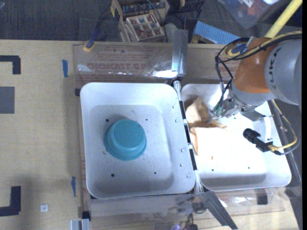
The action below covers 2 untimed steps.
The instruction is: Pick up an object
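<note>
A tan, crumpled soft object lies against the left wall of the right bin. A round blue bowl sits upside down in the middle of the left bin. My gripper hangs low in the upper part of the right bin, its tip at the right edge of the tan object. The wrist hides the fingers from above, and I cannot see whether it touches the object.
The grey arm with its orange band crosses the right bin's far right corner. A black plug on a yellow cable hangs over the right bin's right side. Boxes and clutter stand behind the bench.
</note>
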Tool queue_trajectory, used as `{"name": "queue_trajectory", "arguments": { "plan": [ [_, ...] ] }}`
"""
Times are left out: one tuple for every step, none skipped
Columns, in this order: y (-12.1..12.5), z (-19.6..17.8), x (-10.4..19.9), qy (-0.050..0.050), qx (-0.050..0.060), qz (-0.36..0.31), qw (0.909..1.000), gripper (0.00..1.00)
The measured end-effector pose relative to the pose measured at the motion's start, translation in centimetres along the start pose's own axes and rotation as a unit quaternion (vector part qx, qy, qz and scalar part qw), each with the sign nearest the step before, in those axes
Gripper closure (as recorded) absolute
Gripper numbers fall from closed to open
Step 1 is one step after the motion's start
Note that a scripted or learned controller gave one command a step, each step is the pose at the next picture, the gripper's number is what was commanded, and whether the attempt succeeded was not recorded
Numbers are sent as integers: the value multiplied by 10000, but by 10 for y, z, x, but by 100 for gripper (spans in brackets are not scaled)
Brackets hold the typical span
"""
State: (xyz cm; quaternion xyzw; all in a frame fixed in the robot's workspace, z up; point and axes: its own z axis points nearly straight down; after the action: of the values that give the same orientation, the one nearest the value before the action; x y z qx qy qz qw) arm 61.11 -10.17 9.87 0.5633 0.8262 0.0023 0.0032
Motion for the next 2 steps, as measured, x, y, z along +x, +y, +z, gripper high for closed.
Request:
{"name": "queue_trajectory", "arguments": {
  "plan": [
    [0, 0, 0, 0, 0, 1, 10000, 0],
    [-1, -9, -2, -3, -1, 18, 10000, 100]
  ]
}}
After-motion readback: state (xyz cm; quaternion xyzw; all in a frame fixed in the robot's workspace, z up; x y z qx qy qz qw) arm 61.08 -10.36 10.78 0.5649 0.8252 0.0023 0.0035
